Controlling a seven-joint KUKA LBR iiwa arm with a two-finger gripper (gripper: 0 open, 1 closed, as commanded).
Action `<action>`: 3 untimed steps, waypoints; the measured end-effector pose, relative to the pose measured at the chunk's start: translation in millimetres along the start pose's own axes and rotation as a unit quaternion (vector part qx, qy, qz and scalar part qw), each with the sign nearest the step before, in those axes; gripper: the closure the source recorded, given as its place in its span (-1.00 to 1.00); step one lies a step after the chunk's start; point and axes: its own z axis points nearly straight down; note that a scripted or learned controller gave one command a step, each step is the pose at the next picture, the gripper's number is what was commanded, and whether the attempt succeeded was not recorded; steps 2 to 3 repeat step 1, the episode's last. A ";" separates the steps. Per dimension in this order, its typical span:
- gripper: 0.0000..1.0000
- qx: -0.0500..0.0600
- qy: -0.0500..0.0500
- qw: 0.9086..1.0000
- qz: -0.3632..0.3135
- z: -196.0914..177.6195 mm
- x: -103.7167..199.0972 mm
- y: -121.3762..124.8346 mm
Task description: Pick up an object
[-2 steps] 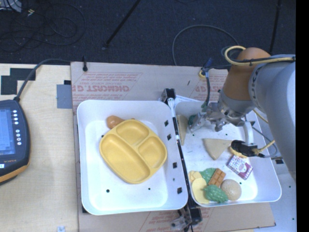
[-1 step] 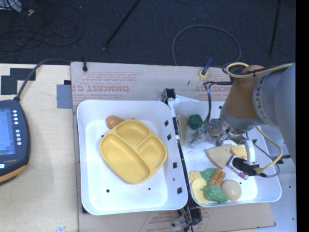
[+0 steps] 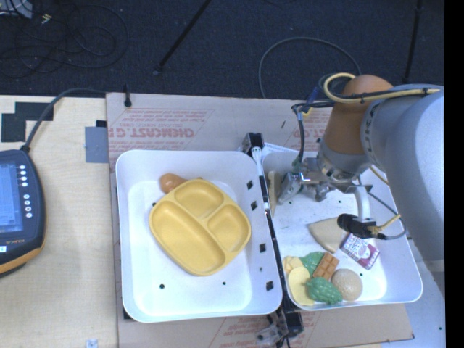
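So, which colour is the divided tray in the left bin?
Yellow; the divided tray shows clearly in the camera view.

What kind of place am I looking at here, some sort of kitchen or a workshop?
Most likely a robotics lab, not a kitchen. A robot arm reaches over two white bins holding toy food and a yellow divided plate, with a handheld control pendant on the bench.

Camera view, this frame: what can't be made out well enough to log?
- Gripper: the wrist above hides its fingers; open or shut, and any hold, unreadable.
- Orange object: the yellow tray covers most of it; unidentifiable.
- Toy food pile, right bin: pieces overlap, too small to separate.
- Small packet: label too small to read.
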 end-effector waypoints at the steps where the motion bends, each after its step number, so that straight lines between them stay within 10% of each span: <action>1: -1.00 -0.003 -0.002 1.000 0.004 -0.3 1.7 -1.1; 3: -1.00 -0.003 -0.002 1.000 0.004 -0.3 1.7 -1.1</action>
